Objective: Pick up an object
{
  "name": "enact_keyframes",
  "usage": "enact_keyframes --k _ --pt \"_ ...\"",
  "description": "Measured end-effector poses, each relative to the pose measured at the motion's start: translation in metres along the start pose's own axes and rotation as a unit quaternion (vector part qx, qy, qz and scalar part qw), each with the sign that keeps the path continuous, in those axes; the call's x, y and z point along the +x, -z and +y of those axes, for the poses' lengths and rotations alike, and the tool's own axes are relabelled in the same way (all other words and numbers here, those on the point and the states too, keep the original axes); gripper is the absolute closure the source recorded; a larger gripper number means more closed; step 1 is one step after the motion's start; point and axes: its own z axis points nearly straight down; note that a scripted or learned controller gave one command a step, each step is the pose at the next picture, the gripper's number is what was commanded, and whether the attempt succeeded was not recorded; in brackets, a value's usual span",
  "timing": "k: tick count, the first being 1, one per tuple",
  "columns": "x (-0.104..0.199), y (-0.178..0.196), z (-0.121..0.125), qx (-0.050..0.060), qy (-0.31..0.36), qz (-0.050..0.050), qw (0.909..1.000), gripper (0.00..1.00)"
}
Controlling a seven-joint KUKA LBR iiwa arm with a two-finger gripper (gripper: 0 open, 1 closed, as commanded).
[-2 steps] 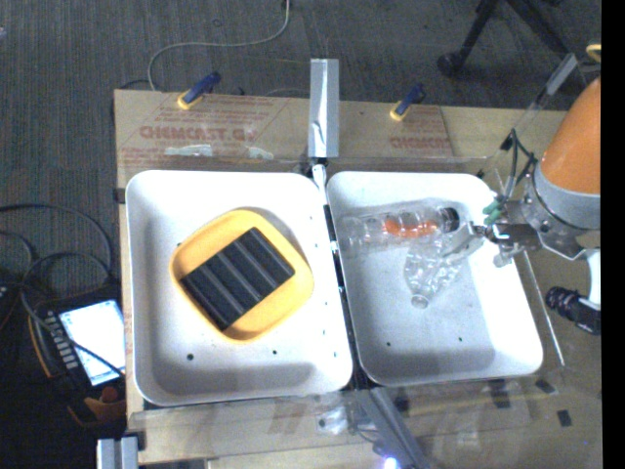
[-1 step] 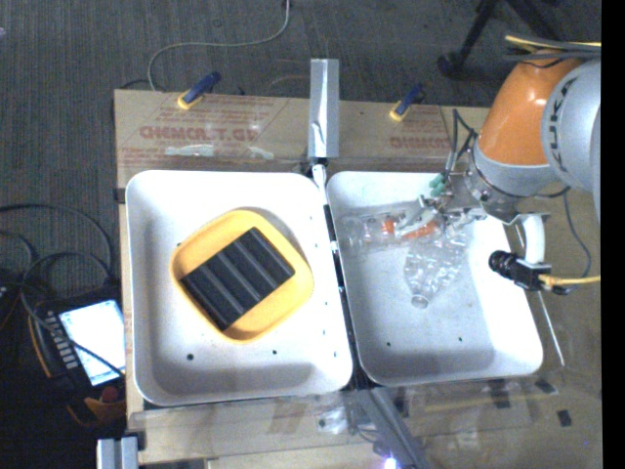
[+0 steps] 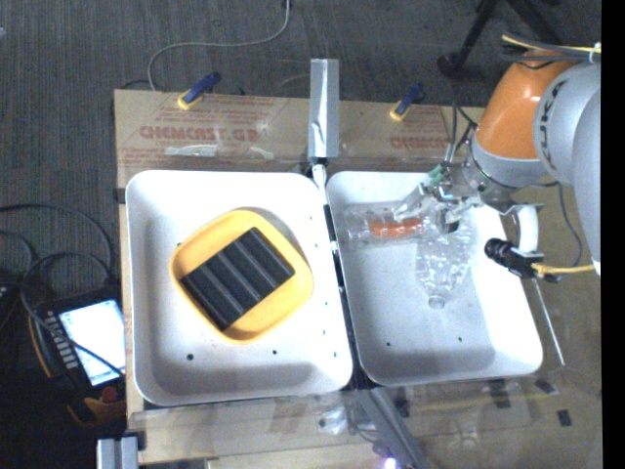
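Left white bin (image 3: 156, 360): yellow rounded block with black ribbed top (image 3: 243, 274), central, bare floor along every wall. Right white bin (image 3: 508, 355): clear crumpled plastic bottle with orange band (image 3: 391, 228) near the upper rim — open floor below. My gripper (image 3: 441, 191) hovers at the bottle's right end; finger spread and hold — cannot tell.

Arm (image 3: 576, 115) cut off at right
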Motion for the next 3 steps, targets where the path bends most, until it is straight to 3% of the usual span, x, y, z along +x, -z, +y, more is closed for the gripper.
enact_keyframes --k 1,2,3 --pt "0.022 -0.036 0.003 0.018 0.063 0.006 0.9978 0.0" --pt "-0.063 -0.006 -0.009 0.018 0.088 0.005 0.996 0.0" --pt "-0.065 -0.055 -0.012 0.009 0.14 0.007 0.9901 0.0"
